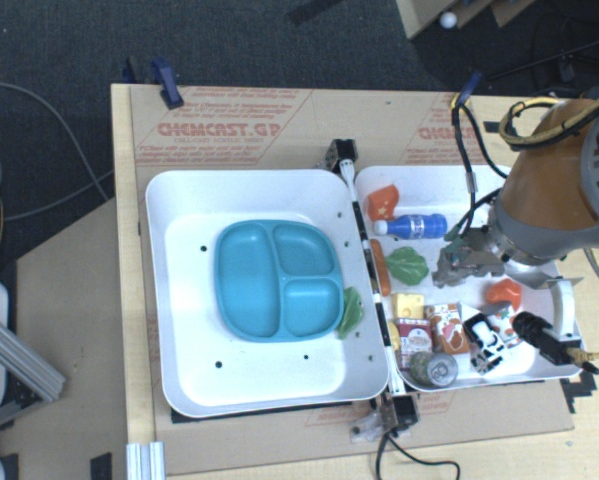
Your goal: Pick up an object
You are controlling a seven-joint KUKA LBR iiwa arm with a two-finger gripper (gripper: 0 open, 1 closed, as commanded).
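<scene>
In the camera view, the end effector (pixel 466 264) is seen low over the middle of the right bin (pixel 419 180), and whether it is open or closed cannot be told from here; nothing is seen gripped. The candidate objects are crowded in that bin: a blue bottle (pixel 416 227) lying on its side at the far left, a green leaf-shaped piece (pixel 409 265) just left of the end effector, and an orange piece (pixel 503 292) just near-right of it. A clean pick is judged to be helped by a descent centred on one isolated object, such as the green piece, with neighbours kept clear. Counted: two white bins on the surface, one blue divided tray (pixel 277 277) in the left bin (pixel 179 268), one bottle, two orange pieces, one can (pixel 439 370) at the near edge.
</scene>
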